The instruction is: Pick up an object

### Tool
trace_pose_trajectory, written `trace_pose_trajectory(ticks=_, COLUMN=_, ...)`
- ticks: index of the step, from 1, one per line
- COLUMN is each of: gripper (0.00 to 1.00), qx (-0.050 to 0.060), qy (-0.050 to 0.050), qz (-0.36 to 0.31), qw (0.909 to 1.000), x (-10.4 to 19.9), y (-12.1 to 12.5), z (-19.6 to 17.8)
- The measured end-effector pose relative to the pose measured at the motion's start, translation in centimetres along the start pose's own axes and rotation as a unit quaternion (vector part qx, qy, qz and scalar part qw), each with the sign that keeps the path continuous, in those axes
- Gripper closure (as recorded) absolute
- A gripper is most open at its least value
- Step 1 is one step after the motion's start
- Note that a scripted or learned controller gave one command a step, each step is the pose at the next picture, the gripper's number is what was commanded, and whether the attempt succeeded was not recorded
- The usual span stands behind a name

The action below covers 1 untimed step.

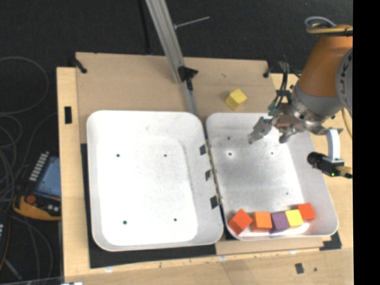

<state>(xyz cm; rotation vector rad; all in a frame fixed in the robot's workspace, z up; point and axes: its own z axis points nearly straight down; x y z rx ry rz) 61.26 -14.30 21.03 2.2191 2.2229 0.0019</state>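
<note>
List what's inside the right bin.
Five blocks along the right bin near edge: two orange-red, orange, purple, yellow. The gripper covers some of the floor.

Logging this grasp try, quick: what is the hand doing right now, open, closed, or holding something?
Hand: open, holding nothing, above the right bin, far from the blocks.

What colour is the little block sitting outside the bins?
Yellow. The block shows in the camera view, on the bench behind the right bin.
</note>
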Motion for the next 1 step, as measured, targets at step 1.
trace_pose_trajectory(ticks=1, gripper=0.00, qx=0.004, qy=0.001, qz=0.001, qw=1.0000, x=4.74, y=-8.24, z=3.31)
